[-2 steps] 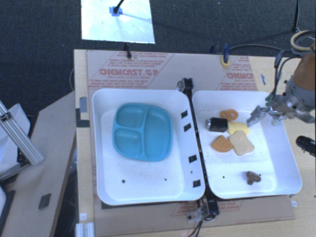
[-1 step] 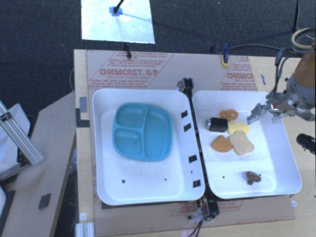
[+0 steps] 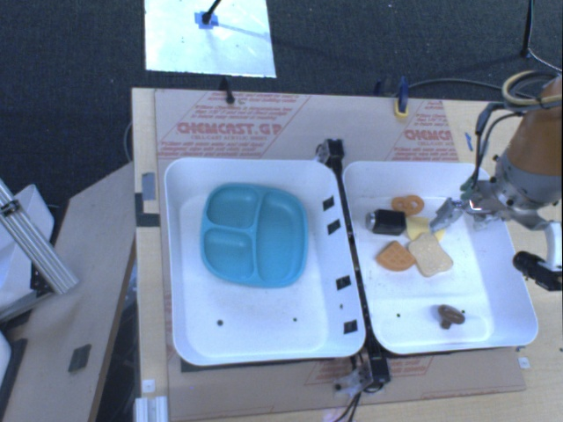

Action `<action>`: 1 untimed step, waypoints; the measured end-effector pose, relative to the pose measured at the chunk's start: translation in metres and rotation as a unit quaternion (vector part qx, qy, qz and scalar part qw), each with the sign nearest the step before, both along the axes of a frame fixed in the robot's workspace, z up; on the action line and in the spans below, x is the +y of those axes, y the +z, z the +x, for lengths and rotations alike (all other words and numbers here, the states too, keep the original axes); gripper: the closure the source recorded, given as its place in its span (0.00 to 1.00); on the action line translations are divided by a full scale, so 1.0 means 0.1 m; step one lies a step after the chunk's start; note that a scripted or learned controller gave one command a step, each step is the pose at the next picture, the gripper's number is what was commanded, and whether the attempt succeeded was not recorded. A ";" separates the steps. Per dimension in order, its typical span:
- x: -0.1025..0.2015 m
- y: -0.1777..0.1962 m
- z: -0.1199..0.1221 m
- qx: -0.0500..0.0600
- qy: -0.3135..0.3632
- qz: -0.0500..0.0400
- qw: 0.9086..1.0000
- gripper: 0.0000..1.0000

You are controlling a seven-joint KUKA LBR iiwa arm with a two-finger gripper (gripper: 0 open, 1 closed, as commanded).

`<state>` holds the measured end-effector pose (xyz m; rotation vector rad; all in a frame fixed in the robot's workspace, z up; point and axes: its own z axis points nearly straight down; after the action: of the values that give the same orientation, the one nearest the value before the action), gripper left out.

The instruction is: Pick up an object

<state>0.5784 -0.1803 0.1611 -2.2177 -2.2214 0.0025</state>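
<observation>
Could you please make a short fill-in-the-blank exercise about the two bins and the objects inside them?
1. The blue divided plate lies in the ____ bin.
2. The black cylinder lies in the ____ bin.
3. The divided plate has ____ compartments.
4. The gripper hovers over the ____ bin.

Missing words: left; right; three; right

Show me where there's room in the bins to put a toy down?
The left bin has bare floor in front of the blue plate. The right bin has bare floor around the brown piece. It is crowded near the gripper, where the pretzel, black cylinder and bread slice sit together.
</observation>
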 end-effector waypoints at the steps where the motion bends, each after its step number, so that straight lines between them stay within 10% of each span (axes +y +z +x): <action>1: -0.03 -0.59 -0.08 0.001 0.000 0.000 1.000 0.00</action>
<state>0.5700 -0.1832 0.1020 -2.2173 -2.2196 0.0039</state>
